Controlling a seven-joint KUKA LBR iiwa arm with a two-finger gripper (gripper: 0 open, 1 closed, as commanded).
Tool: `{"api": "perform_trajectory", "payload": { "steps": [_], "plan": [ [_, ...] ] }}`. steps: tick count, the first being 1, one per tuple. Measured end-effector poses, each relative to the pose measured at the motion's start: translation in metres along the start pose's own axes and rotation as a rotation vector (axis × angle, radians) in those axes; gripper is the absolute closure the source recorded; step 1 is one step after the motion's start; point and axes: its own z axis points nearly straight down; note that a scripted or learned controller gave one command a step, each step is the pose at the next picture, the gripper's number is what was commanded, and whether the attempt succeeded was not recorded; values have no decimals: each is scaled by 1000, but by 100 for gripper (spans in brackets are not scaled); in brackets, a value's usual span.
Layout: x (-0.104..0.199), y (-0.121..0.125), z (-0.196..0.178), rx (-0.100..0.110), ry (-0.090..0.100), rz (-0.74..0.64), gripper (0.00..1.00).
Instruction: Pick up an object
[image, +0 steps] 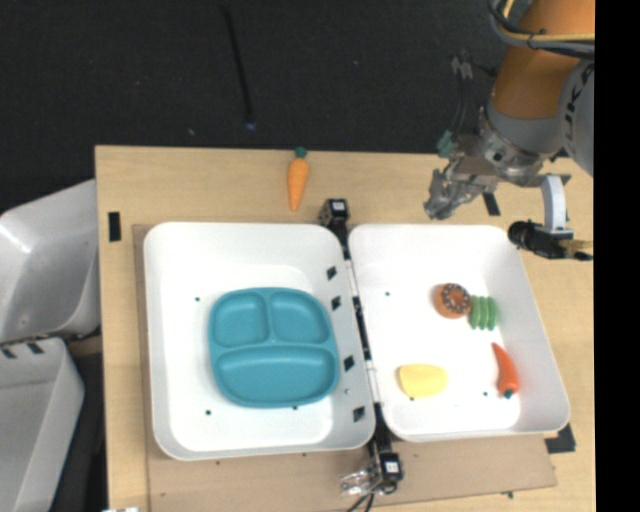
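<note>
1 fixed camera is mounted above the tabletop (200, 165) and looks down at a slant. It stands far enough back to take in both bins whole: the left bin (170, 300) and the right bin (520, 330) lie side by side across the middle. The far tabletop edge runs along the top, with dark floor beyond. The arm (535, 90) enters at upper right.
</note>
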Motion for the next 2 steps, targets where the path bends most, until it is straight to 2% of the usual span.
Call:
{"api": "perform_trajectory", "payload": {
  "steps": [1,2],
  "plan": [
    [45,-23,14,0,0,0,100],
    [100,-32,12,-1,2,-2,100]
  ]
}}
